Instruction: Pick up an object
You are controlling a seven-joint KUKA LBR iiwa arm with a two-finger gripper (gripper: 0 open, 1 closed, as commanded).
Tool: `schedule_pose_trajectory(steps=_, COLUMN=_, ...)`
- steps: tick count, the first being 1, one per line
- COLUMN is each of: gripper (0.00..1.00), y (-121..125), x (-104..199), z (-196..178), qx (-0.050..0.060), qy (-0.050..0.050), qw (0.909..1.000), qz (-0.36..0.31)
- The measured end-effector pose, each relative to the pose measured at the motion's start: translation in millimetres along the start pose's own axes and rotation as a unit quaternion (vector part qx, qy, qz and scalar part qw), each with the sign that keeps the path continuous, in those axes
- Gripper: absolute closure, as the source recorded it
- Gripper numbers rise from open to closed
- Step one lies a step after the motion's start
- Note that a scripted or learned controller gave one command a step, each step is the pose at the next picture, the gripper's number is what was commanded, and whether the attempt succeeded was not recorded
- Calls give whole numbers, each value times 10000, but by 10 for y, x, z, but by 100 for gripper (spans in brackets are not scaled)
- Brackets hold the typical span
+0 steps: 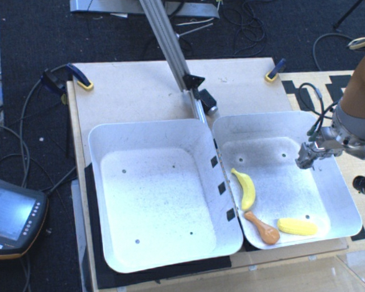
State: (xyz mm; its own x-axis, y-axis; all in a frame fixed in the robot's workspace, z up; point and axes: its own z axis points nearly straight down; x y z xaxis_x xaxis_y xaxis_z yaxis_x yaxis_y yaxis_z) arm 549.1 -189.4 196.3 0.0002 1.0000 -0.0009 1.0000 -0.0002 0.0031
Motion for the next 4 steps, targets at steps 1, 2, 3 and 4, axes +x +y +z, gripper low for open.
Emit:
schedule_pose_trajectory(steps=1, gripper=100, y=-64, x=26, z=-460, qx=-5, qy=-1, qw=10000, qz=-3)
schedule_pose_trajectory(steps=2, gripper=100, y=104, x=579, z=-539, qx=11, qy=9, qw=10000, qz=-28)
schedule_pose_trajectory(steps=3, gripper=100, y=217, x=1117, z=-413, qx=20, qy=10, qw=10000, qz=-27)
schedule_pose_trajectory(steps=4, gripper=100, y=342, x=1612, z=-501, qx=12, qy=7, qw=10000, qz=-21)
